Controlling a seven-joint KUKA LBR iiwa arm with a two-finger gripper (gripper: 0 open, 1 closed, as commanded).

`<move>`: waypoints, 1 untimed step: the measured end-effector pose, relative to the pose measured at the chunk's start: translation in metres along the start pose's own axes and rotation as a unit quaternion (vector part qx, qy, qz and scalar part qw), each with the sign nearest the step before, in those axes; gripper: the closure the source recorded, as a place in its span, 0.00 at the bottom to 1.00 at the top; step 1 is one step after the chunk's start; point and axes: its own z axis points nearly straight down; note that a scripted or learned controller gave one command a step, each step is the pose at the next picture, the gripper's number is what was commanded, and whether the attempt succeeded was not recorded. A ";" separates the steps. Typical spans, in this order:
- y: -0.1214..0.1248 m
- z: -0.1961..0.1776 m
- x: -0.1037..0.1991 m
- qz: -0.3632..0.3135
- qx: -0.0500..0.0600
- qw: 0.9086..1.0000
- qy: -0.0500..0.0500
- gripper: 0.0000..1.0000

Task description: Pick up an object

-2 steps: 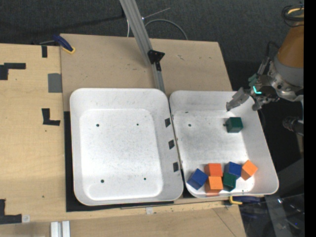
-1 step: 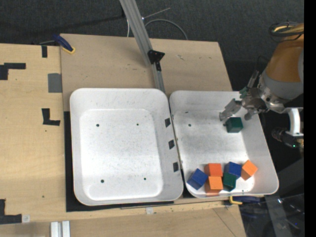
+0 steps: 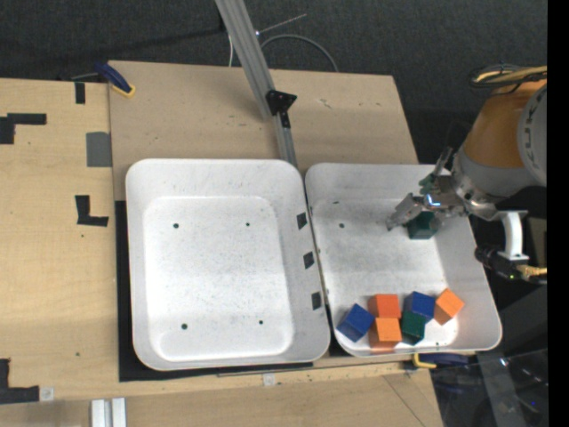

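Reaching: we have the arm (image 3: 502,145) extended in from the right over the right bin, and we judge the grasp step is in hand.
Bins: we count two; the right bin (image 3: 356,238) lies under the gripper, the left bin (image 3: 218,265) well off to its left.
Gripper: our gripper (image 3: 418,213) sits low at a dark green block (image 3: 420,229); we cannot tell its finger state.
Next move: we judge a close on that block and a straight lift, then a check that it comes up.
Cluster: we count six blocks well below the gripper, near the bin's front edge.
Orange: three (image 3: 386,306), (image 3: 387,330), (image 3: 449,305).
Blue: two (image 3: 356,321), (image 3: 421,305).
Green: one (image 3: 412,326).
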 end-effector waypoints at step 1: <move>0.005 0.031 -0.002 0.000 -0.011 1.000 -0.003 0.00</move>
